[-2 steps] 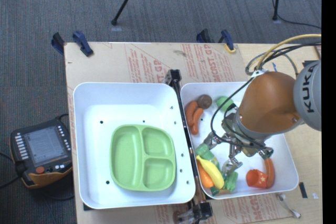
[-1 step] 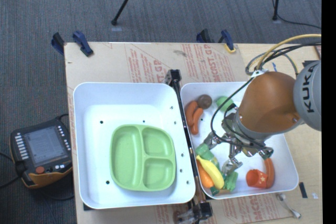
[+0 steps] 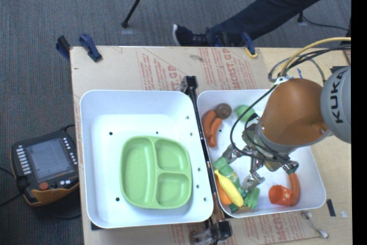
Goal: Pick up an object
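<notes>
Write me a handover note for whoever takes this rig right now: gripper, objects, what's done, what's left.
Gripper: low in the right bin, fingers spread, nothing between them.
Objects: all toy food sits in the right bin. The yellow banana and green pieces lie right by the fingertips; the red pepper is at the near right; the two orange sausages and the brown piece are at the far left corner.
The left bin holds the green divided plate.
Done: arm is down over the pile.
Left: close on one item, lift it, and confirm that it came up.
</notes>
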`<control>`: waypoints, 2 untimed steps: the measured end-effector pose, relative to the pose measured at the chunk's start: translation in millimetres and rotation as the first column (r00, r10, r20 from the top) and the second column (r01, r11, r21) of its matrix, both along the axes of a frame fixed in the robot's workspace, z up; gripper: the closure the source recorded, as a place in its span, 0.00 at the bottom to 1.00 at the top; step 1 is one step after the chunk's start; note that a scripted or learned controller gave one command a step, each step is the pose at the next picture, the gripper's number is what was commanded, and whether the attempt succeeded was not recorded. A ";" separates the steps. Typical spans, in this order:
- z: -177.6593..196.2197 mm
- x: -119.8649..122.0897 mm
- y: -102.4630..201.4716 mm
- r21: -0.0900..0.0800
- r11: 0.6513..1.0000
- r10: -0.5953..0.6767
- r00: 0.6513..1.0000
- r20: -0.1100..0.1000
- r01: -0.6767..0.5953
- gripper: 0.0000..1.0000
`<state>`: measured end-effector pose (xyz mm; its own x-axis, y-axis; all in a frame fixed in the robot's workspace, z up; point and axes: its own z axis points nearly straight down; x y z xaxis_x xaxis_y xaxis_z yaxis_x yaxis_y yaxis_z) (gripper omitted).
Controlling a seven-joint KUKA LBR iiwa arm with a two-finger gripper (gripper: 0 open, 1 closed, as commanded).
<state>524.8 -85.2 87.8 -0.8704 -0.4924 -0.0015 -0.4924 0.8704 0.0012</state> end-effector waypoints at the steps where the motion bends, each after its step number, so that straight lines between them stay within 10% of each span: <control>1: 0.0 0.0 0.0 0.000 1.000 0.000 1.000 0.000 0.000 0.00; 2: 8.2 53.0 2.7 0.001 0.977 0.213 0.977 0.001 -0.213 0.00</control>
<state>577.7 -82.4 96.1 -0.7455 -0.6665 -0.0030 -0.6666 0.7455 0.0010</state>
